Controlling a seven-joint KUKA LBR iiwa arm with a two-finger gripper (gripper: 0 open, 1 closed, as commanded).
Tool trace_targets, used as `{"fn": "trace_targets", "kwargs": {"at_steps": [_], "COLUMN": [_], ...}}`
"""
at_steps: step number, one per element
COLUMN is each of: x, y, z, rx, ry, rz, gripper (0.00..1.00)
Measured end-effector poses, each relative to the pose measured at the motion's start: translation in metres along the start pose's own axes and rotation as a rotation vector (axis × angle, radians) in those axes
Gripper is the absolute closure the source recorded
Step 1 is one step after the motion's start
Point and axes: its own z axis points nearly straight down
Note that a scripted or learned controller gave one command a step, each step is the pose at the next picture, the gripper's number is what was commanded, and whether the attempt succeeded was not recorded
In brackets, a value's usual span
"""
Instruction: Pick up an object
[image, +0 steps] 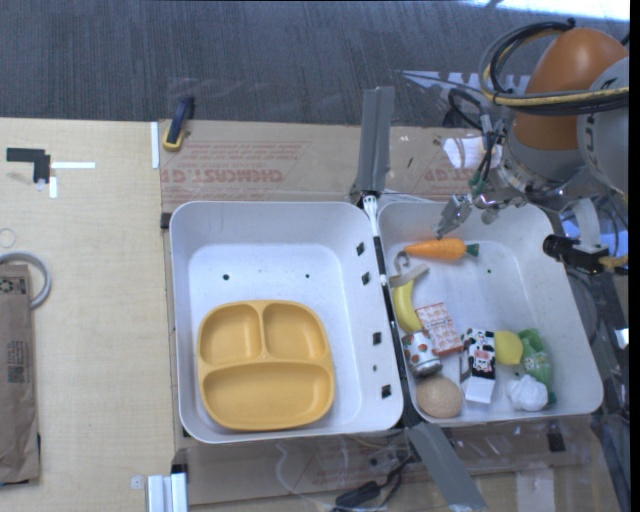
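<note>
Dark carpet runs behind a pale wooden bench with a sheet of cardboard under two white bins. In the left bin (190, 250) lies a yellow divided plate (265, 362), and nothing else. All the small things sit in the right bin (560, 300): a carrot (440, 250) near the far wall, a banana (403, 302) along the divider, a small red-and-white packet (437, 327), a can (422, 358), a little milk carton (480, 362), a lemon (508, 347), something green (535, 350), something white (528, 392) and a brown round roll (439, 397).

From where I stand the gripper (455, 215) hangs just above and behind the carrot, apart from it, with nothing in its grasp; how wide it stands I cannot tell. I judge this to be the approach, before any grasp. The carrot looks the likeliest target, lying alone with bare floor around it. Next the arm needs to come straight down over the carrot's middle and close across its width.
</note>
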Motion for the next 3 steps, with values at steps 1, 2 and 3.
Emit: {"fn": "trace_targets", "kwargs": {"at_steps": [1, 2, 3], "x": [0.012, 0.010, 0.010], "y": [0.004, 0.004, 0.004], "z": [0.075, 0.064, 0.064], "rx": [-0.001, -0.003, -0.002], "ry": [0.000, -0.003, -0.002], "rz": [-0.065, -0.064, -0.063], "gripper": [0.00, 1.00, 0.00]}}
